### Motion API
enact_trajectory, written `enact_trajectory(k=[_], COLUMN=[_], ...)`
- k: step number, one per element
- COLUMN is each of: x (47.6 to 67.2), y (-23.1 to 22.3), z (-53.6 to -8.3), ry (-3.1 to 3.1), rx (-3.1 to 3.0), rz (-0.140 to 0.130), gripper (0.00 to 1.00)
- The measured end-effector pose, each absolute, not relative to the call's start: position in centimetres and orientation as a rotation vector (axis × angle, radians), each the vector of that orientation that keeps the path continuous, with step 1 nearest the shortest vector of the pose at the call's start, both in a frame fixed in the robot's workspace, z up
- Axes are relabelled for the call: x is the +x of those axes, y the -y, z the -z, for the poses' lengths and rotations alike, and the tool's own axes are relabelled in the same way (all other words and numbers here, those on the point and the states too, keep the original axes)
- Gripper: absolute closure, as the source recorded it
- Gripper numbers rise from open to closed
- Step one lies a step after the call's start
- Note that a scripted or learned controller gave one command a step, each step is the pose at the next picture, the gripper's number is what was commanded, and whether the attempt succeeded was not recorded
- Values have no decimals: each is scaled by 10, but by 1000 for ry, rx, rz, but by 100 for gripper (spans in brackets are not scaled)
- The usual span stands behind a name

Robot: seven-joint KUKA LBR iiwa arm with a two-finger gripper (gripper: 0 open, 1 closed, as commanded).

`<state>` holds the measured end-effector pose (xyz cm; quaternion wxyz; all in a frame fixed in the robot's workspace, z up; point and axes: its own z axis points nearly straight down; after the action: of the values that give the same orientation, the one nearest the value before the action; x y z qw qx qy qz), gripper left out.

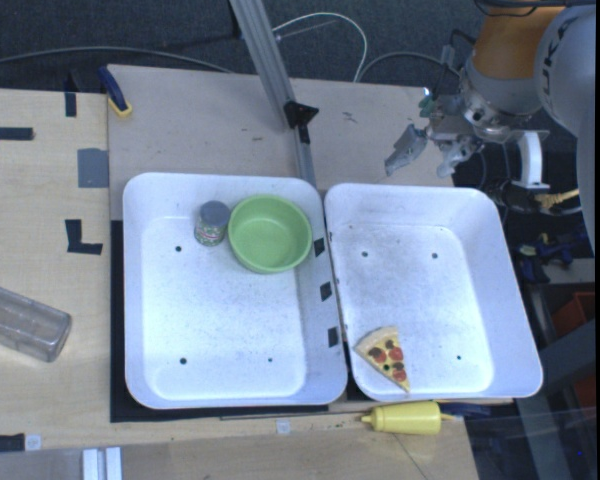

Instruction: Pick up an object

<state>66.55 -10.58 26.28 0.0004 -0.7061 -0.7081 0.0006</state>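
Arm (pixel 540 28) held high beyond the right bin's (pixel 500 230) far rim

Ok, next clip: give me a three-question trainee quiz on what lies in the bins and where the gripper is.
1. True or false: the green bowl lies in the right bin.
2. Which thing lies nearest the pizza slice? A) small can B) yellow bottle C) clear plastic container
3. Fill in: the gripper hangs over the bench beyond the far edge of the ____ bin.

Key
1. False: the bowl lies in the left bin, beside the small can.
2. B: the bottle lies on the bench just outside the right bin's near edge.
3. right
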Motion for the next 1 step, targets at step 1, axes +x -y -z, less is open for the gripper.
enact_trajectory(k=[1], x=[666], y=[106], z=[-263], ry=[2224], rx=[-2218], rz=[-3], gripper=[0])
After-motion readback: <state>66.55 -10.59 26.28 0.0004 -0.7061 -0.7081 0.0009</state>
